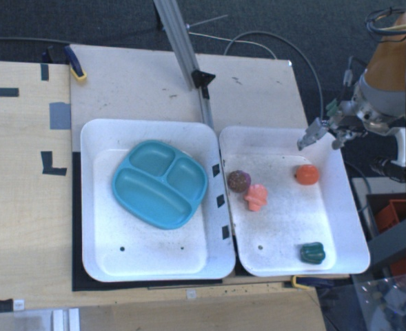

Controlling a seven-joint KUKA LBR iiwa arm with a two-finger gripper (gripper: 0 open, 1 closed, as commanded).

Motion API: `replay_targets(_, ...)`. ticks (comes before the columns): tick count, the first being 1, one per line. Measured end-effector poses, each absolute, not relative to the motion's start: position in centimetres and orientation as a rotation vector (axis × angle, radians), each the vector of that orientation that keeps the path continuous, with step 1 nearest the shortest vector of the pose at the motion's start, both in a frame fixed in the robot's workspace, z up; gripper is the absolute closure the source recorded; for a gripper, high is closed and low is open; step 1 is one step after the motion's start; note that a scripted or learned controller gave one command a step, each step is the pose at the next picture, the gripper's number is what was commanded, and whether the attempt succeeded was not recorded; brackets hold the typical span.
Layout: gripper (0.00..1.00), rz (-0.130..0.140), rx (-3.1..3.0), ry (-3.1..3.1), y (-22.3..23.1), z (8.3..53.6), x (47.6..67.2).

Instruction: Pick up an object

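Several small objects lie in the right bin: an orange-red ball, a pink lumpy piece, a dark brownish-purple ball and a green piece near the front right corner. My gripper hangs over the bin's back right edge, above and a little right of the orange-red ball. Its fingers are spread apart and open, with nothing between them.
The left bin bears a teal divided plate. A grey metal post slants up from the back where the bins meet. Black cables run along the bench behind the right bin.
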State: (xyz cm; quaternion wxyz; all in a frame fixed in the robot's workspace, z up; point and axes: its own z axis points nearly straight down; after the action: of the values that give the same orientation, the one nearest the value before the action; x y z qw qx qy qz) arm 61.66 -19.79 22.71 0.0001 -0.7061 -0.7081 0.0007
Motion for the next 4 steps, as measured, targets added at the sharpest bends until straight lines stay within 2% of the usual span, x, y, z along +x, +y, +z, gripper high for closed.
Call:
replay_targets(1,0.00,0.003,-2.219,-2.224,-19.8,22.7,61.7)
replay_targets(2,0.00,0.008,-2.216,-2.220,-20.4,16.6,61.9)
replay_targets(4,0.00,0.004,-2.219,-2.224,-20.3,8.7,61.8)
